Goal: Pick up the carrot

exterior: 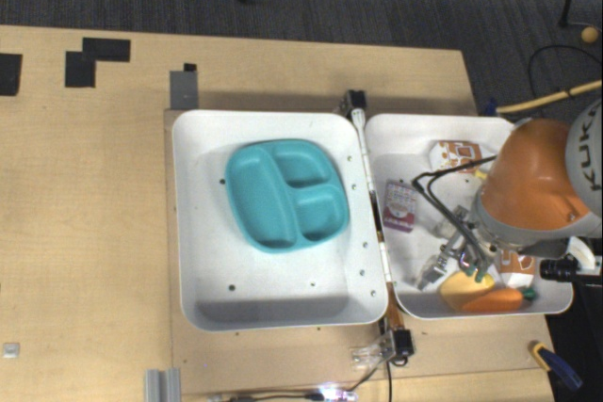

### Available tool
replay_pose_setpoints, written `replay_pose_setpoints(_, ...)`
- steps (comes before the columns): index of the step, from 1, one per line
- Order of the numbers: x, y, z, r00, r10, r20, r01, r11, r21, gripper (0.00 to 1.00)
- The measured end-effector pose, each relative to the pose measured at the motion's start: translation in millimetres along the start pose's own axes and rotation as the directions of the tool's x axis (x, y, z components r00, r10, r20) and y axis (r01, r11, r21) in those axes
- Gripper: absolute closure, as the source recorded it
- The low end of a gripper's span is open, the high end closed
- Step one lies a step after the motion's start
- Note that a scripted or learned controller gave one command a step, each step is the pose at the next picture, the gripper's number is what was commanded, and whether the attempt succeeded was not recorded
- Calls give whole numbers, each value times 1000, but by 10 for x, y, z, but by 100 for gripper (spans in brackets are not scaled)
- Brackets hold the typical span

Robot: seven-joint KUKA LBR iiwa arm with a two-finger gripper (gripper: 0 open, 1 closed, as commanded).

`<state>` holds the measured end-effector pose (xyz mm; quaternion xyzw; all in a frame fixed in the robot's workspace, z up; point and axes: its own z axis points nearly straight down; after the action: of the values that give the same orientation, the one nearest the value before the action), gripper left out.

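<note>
Lower right of the frame, right bin (407, 138): carrot (492, 300) lying by the near wall; end effector (441, 266) just left, grip state indiscernible.

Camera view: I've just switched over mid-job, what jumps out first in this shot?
The teal divided plate stands out, lying alone in the left bin. Next is the arm's orange band, over the right bin, with the gripper low near that bin's front edge. Just beside the gripper lies the carrot, next to a yellow item, and small packets sit further back.
</note>
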<state>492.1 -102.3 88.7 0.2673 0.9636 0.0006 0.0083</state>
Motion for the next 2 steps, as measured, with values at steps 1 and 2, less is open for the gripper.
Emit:
replay_pose_setpoints(1,-32,35,-125,1000,5,10,-5,1000,-7,100)
replay_pose_setpoints(2,-255,-408,-1092,1000,-1,3,1,1000,2,100)
